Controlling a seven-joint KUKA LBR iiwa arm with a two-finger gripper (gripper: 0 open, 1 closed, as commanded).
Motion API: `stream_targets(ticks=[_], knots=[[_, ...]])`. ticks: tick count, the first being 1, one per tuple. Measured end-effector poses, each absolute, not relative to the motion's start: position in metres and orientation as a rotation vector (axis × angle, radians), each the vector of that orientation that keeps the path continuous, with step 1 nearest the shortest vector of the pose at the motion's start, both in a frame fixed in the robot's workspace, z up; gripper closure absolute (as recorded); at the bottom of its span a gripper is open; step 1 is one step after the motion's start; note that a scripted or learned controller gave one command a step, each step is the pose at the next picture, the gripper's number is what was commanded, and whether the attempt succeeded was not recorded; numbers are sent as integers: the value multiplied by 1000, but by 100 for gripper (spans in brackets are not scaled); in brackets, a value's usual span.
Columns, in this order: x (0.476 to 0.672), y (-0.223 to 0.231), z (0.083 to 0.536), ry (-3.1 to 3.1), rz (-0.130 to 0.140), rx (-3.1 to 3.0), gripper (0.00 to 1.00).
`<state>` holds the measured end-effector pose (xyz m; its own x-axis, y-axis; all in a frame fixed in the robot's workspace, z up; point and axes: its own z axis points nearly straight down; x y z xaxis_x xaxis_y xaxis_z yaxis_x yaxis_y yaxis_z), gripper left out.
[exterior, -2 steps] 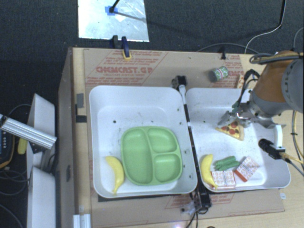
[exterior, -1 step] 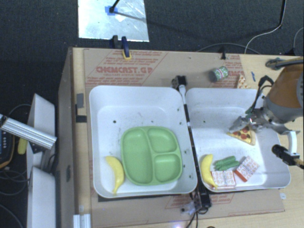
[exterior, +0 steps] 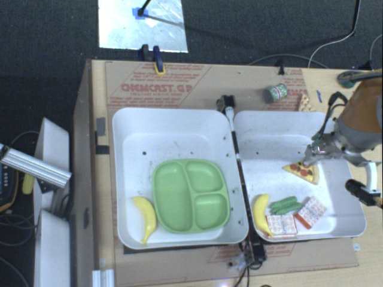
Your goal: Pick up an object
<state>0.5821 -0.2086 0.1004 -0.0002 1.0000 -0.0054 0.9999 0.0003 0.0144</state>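
Observation:
The right bin [exterior: 269,137] holds a pizza slice [exterior: 302,171] at its right middle. Along its front lie a yellow banana [exterior: 261,211], a green bean pod [exterior: 285,205] and two small red-and-white boxes [exterior: 281,224] [exterior: 311,211]. My gripper [exterior: 312,154] comes in from the right and sits just above the pizza slice's far edge, touching or nearly touching it. In the left bin [exterior: 137,130] a green divided plate [exterior: 191,194] lies beside a second banana [exterior: 145,217].
On the bench behind the right bin lie a small green-grey can [exterior: 276,92] on its side and a small patterned piece [exterior: 304,101]. Cables run along the far right. A clamp [exterior: 227,104] sits at the back where the bins meet.

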Motion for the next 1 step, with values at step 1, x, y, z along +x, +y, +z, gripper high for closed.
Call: stream_targets(ticks=[1], knots=[[598,-207,180,2222,3,2213,100]])
